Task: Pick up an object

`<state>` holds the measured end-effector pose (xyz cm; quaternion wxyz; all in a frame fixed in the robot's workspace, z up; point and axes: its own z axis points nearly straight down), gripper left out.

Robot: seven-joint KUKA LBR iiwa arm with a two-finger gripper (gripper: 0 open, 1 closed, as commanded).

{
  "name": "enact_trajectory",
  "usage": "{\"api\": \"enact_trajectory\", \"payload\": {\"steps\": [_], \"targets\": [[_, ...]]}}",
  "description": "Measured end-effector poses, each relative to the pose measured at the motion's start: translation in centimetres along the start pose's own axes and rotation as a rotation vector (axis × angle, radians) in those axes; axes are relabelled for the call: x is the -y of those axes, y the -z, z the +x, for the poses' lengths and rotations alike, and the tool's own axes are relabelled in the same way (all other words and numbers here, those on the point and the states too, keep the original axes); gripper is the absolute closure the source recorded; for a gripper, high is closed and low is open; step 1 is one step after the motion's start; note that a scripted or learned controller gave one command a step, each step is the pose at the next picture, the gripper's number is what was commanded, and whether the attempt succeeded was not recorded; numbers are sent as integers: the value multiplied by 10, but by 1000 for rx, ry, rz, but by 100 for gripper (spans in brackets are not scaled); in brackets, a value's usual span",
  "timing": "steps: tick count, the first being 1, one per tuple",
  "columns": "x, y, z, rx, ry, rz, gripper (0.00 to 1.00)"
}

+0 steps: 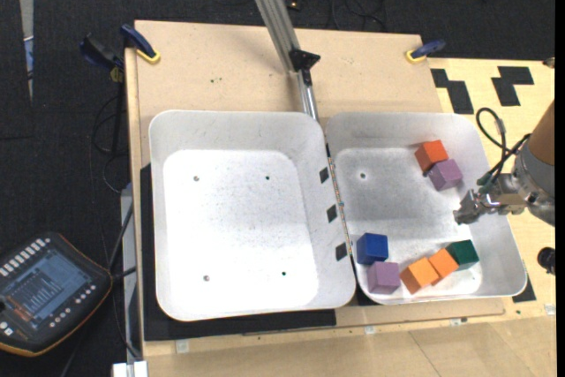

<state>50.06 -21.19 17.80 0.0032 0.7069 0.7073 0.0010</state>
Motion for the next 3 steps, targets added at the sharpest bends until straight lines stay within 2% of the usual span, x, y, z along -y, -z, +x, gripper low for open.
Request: {"api": "enact_trajectory", "payload": {"steps": [1, 2, 3], "targets": [[-2, 32, -1, -1, 2, 0, 100], [-15, 27, 45, -4, 7, 4, 100], [-34, 41, 99, -4, 8, 3, 100]]}}
